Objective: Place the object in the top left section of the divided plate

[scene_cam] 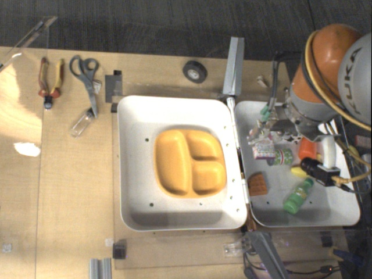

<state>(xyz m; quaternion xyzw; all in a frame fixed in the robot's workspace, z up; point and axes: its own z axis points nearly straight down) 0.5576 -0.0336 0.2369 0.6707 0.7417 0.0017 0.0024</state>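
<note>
Crowding rt bin [349, 214]: green bottle [298, 195], brown block [257, 183] (clutter nearby), arm [337, 57] overhead.

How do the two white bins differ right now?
The left bin holds a yellow divided plate; the right bin holds scattered small items, including a green bottle and a brown block. The arm hangs over the right bin, not the left. Both are shallow and white.

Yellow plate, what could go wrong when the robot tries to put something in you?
The small things in the right bin lie crowded together, like the green bottle and the brown block, so the arm might nudge or grab the wrong one. The yellow divided plate has sections side by side with low ridges, so a dropped object could land in the wrong section.
</note>
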